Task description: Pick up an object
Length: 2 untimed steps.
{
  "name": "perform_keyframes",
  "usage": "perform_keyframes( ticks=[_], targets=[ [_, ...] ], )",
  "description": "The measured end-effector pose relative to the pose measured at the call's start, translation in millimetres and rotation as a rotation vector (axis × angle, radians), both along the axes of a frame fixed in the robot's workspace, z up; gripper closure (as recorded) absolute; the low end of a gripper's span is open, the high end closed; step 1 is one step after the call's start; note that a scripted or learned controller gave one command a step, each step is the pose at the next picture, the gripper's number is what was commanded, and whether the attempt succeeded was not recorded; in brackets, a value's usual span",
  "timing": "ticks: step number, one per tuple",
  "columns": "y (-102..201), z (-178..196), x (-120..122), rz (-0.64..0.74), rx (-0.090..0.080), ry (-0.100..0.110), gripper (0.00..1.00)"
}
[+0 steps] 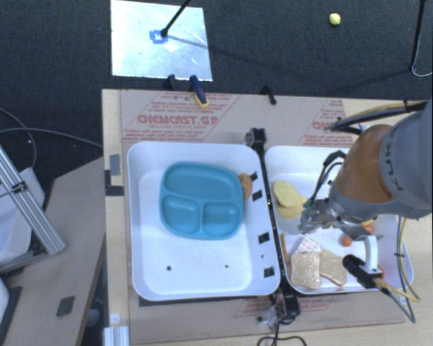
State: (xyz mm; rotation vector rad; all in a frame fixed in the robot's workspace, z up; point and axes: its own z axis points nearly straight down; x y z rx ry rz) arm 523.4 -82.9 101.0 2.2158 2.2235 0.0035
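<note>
- On the counter (78,203) we see two shallow white bins side by side on a printed brown sheet (177,116): the left bin (145,270) and the right bin (298,157).
- Over the right bin, the grey arm (402,182) with its orange band (365,159) reaches in from the right. The pincer (312,217) hangs low in that bin's left half.
- We cannot tell whether the pincer is wide or narrow, nor whether it grips anything, because the wrist hides its tip from above.
- Just left of the pincer lies a yellow food piece (287,193). A paler yellow piece (291,211) touches its near edge. We cannot tell whether the pincer touches the paler piece.
- Nearer to us in the same bin lie two toast-like slices that touch each other. One is a grainy slice (306,270) and the other, on its right, is a smoother tan slice (332,268).
- Between the pincer and the slices sits a small white piece (308,244) with reddish marks.
- A small orange bit (346,240) lies just beside the wrist, on the bin's white floor.
- The left bin holds a blue divided plate (201,201) with three compartments, lying flat toward the far side.
- A small brown item (245,184) rests against the plate's right edge, near the wall between the bins.
- Beyond the bins, on the dark floor, we see a silvery sheet (161,40), and well to its right a small yellow ball (334,19).
</note>
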Motion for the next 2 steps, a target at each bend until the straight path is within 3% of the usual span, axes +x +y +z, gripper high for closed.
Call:
perform_keyframes(
  ticks=[1, 2],
  targets=[
    [81.0, 88.0, 1.0, 0.010, 0.005, -0.007, 1.00],
    [5.4, 87.1, 19.6, -0.008, -0.004, 0.000, 1.00]
  ],
)
